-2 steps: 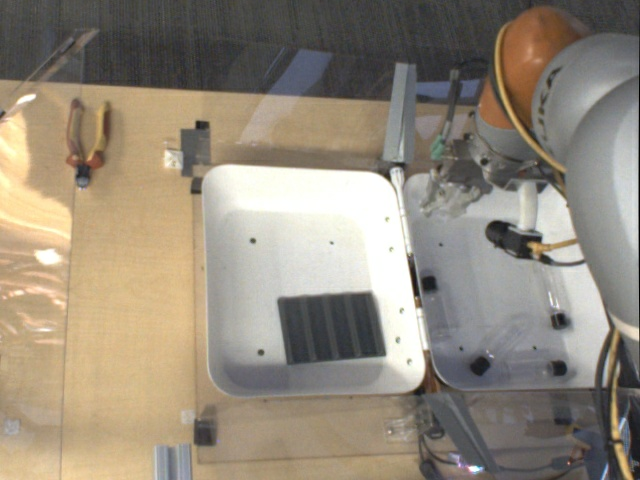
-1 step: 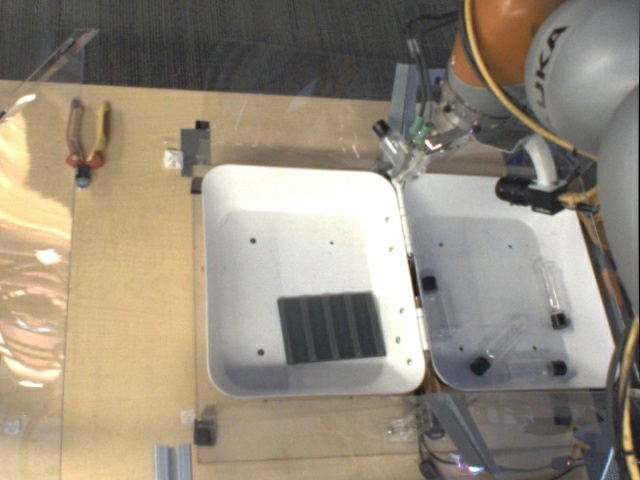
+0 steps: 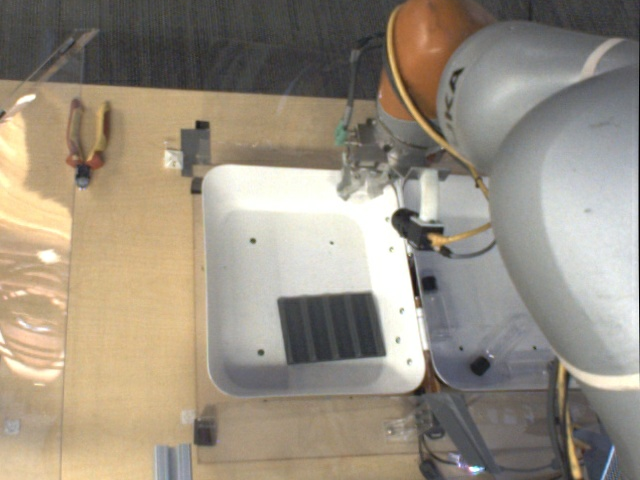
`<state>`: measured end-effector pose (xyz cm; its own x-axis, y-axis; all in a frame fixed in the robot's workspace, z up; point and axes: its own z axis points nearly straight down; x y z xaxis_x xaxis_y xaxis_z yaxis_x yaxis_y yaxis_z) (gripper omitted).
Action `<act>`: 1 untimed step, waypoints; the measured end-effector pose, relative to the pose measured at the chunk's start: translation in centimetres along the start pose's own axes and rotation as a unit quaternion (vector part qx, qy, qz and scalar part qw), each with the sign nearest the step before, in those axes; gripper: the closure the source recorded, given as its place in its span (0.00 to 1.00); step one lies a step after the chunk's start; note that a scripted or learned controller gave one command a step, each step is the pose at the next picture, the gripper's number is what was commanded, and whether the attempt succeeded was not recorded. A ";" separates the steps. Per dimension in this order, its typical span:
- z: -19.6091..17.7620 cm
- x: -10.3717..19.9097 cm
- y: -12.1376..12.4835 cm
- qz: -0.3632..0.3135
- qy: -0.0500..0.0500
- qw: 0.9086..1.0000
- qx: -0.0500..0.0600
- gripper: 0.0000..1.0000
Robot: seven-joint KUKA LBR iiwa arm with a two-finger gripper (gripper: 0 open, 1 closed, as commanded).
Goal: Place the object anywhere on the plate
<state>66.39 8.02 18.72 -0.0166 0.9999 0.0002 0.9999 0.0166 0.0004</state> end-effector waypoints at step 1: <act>6.6 6.7 0.6 -0.263 0.002 0.965 -0.002 1.00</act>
<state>66.91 14.71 12.14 -0.5217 0.8532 0.0021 0.8532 0.5216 0.0052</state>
